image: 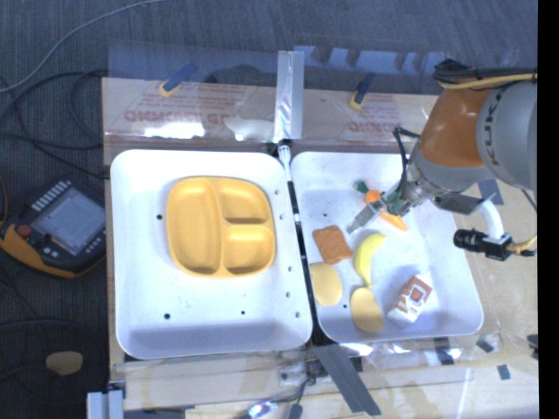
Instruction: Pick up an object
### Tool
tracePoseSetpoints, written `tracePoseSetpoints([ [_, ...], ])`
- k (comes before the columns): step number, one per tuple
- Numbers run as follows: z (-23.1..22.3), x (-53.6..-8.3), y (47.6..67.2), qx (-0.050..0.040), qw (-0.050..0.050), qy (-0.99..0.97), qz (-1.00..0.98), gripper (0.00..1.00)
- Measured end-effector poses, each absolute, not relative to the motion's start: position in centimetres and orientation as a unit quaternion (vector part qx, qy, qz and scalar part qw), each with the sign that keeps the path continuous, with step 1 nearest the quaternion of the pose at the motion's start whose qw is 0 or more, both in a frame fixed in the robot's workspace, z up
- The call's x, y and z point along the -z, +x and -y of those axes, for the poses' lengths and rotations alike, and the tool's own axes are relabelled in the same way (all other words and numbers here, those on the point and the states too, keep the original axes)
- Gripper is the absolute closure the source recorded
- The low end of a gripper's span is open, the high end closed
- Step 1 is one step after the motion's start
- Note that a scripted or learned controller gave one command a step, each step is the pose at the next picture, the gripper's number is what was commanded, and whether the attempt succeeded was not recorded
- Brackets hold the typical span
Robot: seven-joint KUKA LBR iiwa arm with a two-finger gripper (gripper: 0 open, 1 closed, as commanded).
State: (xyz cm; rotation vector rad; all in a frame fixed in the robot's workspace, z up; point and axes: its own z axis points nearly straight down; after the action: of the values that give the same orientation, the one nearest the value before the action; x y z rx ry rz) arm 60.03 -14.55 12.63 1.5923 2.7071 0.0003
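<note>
Gripper (371, 214) is down in the right bin (454, 317), upper-middle part; can't tell if the fingers are open or shut, too small and blurred. Right at it lies a toy carrot (390, 219), orange w/ a green top, touching or just under the gripper, but not clearly held. Just below-left: 1 brown toast-like square (332, 244), flat. Beside that, 1 yellow banana-shaped piece (368, 256), curved, pale. Below: 2 flat yellow ovals, one (327, 284) near the bin's left wall, the other (367, 309) near the front wall. 1 small white-and-orange carton (410, 298) lies tilted, right of the ovals. Left bin (140, 321) holds 1 yellow divided tray (220, 225), 3 compartments, about centred. Arm (476, 138), grey w/ orange band, comes in from the right over the counter (201, 112). On the floor at left, 1 handheld pendant (54, 227).
</note>
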Motion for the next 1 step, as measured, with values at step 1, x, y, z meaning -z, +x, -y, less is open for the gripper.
tracePoseSetpoints([
  [1, 18.53, -8.79, 65.32, -0.0002, 0.005, 0.492, -0.87, 0.0],
])
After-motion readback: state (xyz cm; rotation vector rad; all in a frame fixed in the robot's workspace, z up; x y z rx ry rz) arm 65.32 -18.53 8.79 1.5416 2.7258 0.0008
